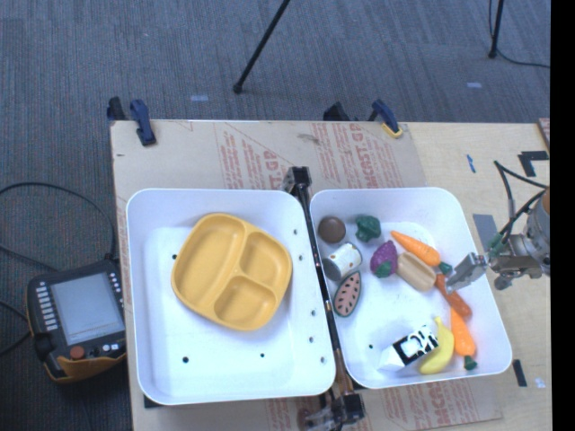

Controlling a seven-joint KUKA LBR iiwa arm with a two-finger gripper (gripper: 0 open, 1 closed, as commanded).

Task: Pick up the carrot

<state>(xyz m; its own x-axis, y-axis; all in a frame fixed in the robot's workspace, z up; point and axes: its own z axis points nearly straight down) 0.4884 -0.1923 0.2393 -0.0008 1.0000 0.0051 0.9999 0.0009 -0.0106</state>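
Observation:
Two carrots lie in the right bin. One orange carrot lies slantwise near the middle, and its lower right end comes close to my gripper. A second carrot with a green tip lies near the bin's right wall, below the gripper. A darker orange-red piece lies between them. The gripper reaches in over the right wall of the bin, low above the toys. Nothing is seen held in it.
The right bin also holds a brown ball, broccoli, a purple toy, a small can, a watermelon slice, a tan bun, a banana and a black-and-white box. A yellow divided plate sits in the left bin.

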